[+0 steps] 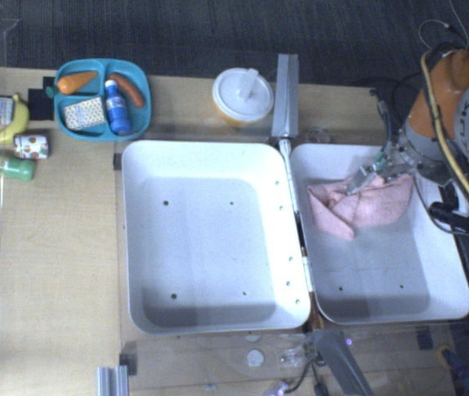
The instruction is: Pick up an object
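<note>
Pink cloth (360,206) (right bin (383,299)) directly beneath the fingers (365,179).

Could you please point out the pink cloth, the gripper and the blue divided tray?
pink cloth (365,207), camera view, middle of the folded fabric.
gripper (367,176), camera view, tip over the cloth's upper edge.
blue divided tray (141,97), camera view, its right rim.
</note>
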Robot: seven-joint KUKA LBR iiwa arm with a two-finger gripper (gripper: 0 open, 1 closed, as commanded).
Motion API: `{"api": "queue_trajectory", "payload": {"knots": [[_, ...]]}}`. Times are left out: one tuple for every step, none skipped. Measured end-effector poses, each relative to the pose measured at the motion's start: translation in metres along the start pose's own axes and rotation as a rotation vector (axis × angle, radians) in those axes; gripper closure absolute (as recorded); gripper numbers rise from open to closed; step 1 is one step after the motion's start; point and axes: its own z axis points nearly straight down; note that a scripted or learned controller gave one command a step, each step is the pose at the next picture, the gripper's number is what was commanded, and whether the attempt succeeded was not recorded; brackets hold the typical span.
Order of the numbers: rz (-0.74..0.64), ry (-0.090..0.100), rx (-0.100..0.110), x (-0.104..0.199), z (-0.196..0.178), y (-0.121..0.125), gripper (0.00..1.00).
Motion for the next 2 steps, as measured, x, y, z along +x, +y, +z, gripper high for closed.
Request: {"api": "queue_trajectory", "payload": {"knots": [[-0.003,-0.002,-0.007,0.001,-0.012,0.003,1.00],[-0.085,0.004,0.005,0.014,-0.099,0.019,1.00]]}}
